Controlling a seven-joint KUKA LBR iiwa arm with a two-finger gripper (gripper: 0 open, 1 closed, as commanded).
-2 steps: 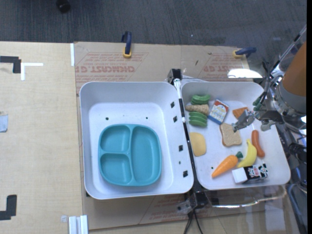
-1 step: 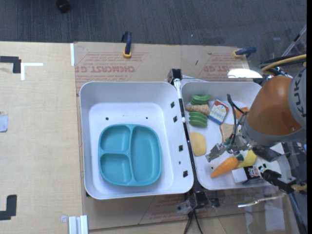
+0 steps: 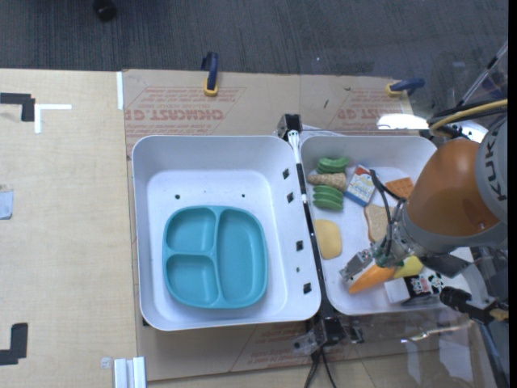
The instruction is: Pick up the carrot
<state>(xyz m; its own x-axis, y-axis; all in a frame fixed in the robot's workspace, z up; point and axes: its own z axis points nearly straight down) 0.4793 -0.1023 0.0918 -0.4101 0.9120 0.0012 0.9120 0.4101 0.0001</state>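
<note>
Though cut off at the frame's left edge, pale wooden bench (image 3: pixel 65 217) with black tape marks. Next, left bin (image 3: pixel 153 160) holding a teal divided plate (image 3: pixel 216 257). Then right bin (image 3: pixel 339 141), far side hidden beneath the arm (image 3: pixel 452 192). Carrot (image 3: pixel 371 280) near its front wall, partly covered by the gripper (image 3: pixel 373 261) directly above; jaw state impossible to tell. Cardboard (image 3: pixel 266 103) under both bins, blue clamp (image 3: pixel 210 73) at its rear edge, dark carpet (image 3: pixel 283 14) beyond.

A pale wooden bench top (image 3: pixel 65 217) carries a flattened brown cardboard sheet with red print (image 3: pixel 266 103), pinned at its far edge by 2 blue-and-yellow clamps (image 3: pixel 210 73). On the cardboard sit 2 shallow white plastic bins side by side, the left bin (image 3: pixel 145 241) touching the right bin (image 3: pixel 355 141).
</note>
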